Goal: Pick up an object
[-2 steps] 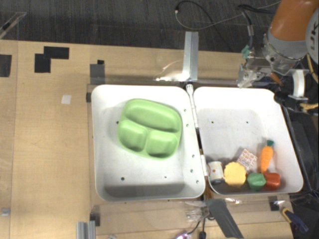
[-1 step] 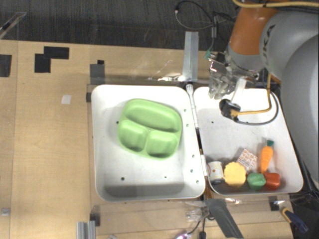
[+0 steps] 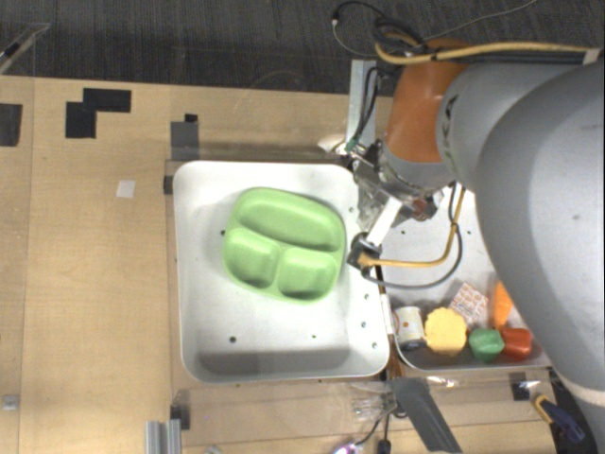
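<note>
Your grey arm's gripper (image 3: 388, 195) hangs above the wall between two shallow white bins, and you cannot tell how open it is or whether it holds anything, while a green three-compartment plastic plate (image 3: 284, 244) lies in the view's left-hand bin (image 3: 208, 291) and a lumpy yellow block (image 3: 445, 331) sits in the right-hand bin (image 3: 454, 359).

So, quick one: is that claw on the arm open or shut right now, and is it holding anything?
Gripper: cannot be told whether open or shut; no object is seen in it.
</note>
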### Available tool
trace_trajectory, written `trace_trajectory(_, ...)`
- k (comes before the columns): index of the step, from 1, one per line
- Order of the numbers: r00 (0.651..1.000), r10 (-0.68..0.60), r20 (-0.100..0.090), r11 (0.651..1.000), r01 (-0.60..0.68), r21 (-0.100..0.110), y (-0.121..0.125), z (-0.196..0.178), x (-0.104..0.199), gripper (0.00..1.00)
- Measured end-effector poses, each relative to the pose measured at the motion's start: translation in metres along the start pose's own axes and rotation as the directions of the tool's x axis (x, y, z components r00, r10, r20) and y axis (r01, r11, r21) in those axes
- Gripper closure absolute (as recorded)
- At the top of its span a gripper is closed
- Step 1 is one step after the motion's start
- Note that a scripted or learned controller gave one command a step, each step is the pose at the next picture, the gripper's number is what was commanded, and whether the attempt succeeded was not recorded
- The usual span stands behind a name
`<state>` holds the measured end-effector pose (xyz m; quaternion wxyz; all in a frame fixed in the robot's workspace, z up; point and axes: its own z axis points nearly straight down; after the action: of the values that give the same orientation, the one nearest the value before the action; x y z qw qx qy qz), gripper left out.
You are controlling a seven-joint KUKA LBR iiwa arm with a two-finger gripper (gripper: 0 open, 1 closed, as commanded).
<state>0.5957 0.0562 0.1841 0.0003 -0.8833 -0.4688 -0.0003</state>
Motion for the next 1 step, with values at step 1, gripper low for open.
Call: trace_trajectory(1,0.948,0.317,-0.002,0.948,-0.317,-0.002,0.0536,-0.1637,-0.0014,1.00)
